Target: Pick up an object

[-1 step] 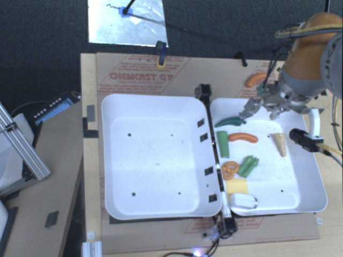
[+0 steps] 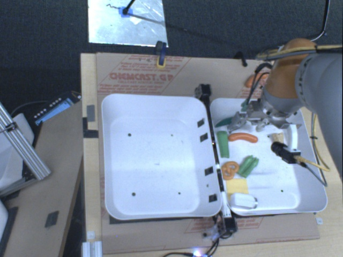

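Note:
My gripper (image 2: 230, 122) hangs low over the back left part of the right bin (image 2: 313, 196), pointing left toward the divider. Just in front of it lies an orange sausage-shaped piece (image 2: 243, 138). A green block (image 2: 223, 144) lies to the left of the sausage, near the bin's left wall. Further forward sit a second green piece (image 2: 248, 165), an orange pretzel-like ring (image 2: 230, 168), a yellow block (image 2: 238, 186) and a white object (image 2: 244, 201). I see nothing held in the gripper.
The left bin (image 2: 155, 98) sits beside the right one, with black clips (image 2: 204, 137) along the shared edge. The grey arm with its orange band (image 2: 284, 76) covers the right bin's back right corner. A blue and yellow clamp (image 2: 161, 55) stands behind the bins.

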You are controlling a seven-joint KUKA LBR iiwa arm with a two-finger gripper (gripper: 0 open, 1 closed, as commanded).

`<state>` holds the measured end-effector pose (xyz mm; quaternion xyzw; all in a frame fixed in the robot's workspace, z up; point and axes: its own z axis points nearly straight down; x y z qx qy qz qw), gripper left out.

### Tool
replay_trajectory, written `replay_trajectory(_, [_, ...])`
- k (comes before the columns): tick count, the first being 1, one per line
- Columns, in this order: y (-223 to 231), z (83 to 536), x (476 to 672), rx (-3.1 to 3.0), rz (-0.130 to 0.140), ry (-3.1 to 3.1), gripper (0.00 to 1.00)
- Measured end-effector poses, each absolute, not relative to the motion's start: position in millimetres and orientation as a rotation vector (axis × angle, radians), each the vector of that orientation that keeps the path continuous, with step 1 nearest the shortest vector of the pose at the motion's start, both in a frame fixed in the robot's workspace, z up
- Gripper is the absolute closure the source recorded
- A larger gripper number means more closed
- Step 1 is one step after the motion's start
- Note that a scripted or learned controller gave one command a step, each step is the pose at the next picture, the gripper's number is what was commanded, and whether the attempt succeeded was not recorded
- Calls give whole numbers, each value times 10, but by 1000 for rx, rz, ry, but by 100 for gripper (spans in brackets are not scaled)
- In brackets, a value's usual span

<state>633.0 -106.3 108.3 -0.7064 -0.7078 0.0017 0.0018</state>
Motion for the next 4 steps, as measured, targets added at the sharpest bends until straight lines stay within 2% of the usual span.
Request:
replay_trajectory(1, [-866,867,6715,-2216,-10,-2231,0])
replay_trajectory(2, [-864,851,6436,-2221,0,-2223,0])
replay_trajectory(3, [-865,961,6455,-2222,-5,-2226,100])
replay_trajectory(4, [-861,1231,6701,-2218,-5,-2229,100])
